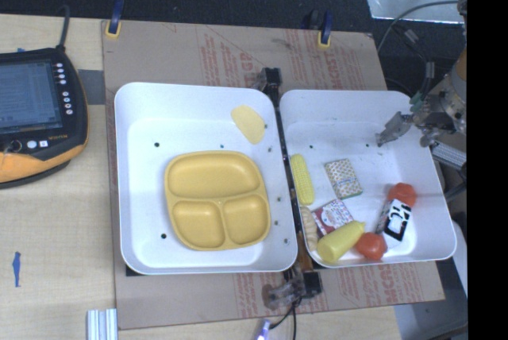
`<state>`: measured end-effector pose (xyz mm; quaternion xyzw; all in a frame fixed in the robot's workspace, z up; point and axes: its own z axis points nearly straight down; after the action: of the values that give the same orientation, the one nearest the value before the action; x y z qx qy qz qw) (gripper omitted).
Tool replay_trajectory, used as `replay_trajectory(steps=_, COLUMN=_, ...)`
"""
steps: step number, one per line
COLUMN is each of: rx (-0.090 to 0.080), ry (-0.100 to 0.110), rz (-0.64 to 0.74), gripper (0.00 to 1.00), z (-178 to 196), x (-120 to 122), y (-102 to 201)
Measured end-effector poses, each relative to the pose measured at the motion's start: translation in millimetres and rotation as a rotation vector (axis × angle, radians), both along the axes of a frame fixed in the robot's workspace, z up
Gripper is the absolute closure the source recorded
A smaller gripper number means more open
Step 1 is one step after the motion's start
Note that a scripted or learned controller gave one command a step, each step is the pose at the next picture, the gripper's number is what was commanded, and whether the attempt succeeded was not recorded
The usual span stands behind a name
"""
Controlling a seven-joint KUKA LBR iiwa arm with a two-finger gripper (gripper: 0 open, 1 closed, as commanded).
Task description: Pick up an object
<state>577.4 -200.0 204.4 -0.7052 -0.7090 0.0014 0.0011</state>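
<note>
Where the arm comes in from the right, the gripper (406,128) hangs over the right bin's (349,110) far right corner, fingers spread apart with nothing between them.

Right bin: the far half of its floor is bare and open. Everything sits toward the near edge. A corn cob (301,179) lies along the left wall. A patterned packet (343,177) sits mid-floor, apart from the rest. A red-and-white packet (334,215) lies just beside a yellow bottle (340,241) at the near left corner. A red tomato (371,246) touches the bottle's end at the near rim. A black-and-white bottle with a red cap (398,211) lies tilted near the right wall.

Left bin (139,171): a yellow divided tray (217,198) takes most of the floor, leaving narrow margins. A pale yellow chip (248,124) lies near the far right corner.

The bins meet at a shared middle edge. A tablet controller (36,112) rests on the bench's left edge.
</note>
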Motion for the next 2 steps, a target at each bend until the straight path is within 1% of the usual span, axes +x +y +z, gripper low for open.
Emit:
replay_trajectory(steps=1, rx=0.000, ry=0.002, rz=0.003, gripper=0.00, z=-13, x=-20, y=125)
replay_trajectory(steps=2, rx=-0.001, ry=0.003, rz=0.000, gripper=0.00, z=-55, x=-14, y=91)
